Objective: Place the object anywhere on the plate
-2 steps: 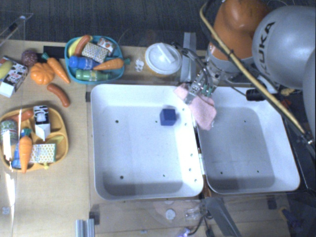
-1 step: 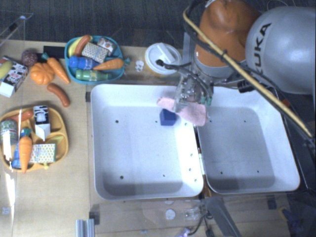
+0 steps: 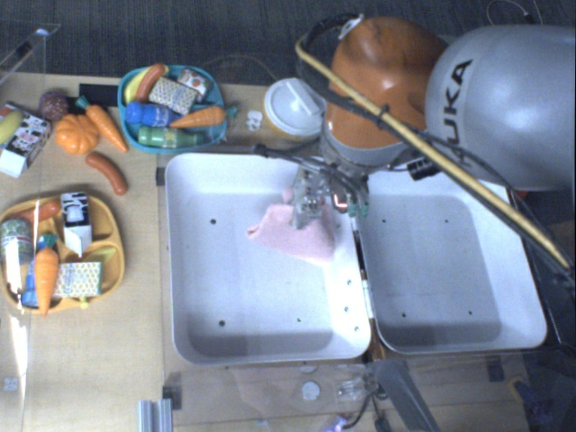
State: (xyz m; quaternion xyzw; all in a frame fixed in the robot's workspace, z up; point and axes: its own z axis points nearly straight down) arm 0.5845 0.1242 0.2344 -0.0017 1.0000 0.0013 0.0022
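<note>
A pink object [image 3: 290, 232], flat and soft-looking like a piece of cloth or a slice of toy ham, is seen lying on the floor of the left bin [image 3: 216, 331], toward its upper right part and near the wall shared with the right bin [image 3: 468, 331]. The gripper [image 3: 310, 207] is positioned directly over the object's upper right edge, and its lower end is seen against the pink surface; whether the fingers are apart, together or clamped on the object cannot be told, since they are small and blurred among cables and metal parts. The arm [image 3: 387, 88] is seen above, its orange band and grey housing covering the upper edge of both bins, and a thin yellowish cable [image 3: 450, 165] is stretched across the right bin at a slant. To the left of the bins, on the wooden bench [image 3: 135, 349], a yellow plate [image 3: 112, 241] is loaded with a toy carrot, small cartons and a bottle, and is well apart from the pink object. A blue bowl [image 3: 171, 106] of toy food is placed behind the left bin, with a small orange pumpkin [image 3: 76, 133], a loose carrot [image 3: 110, 126] and a sausage [image 3: 108, 174] beside it. A jar with a white lid [image 3: 290, 108] is partly hidden by the arm. Items at the left edge are cut off.
</note>
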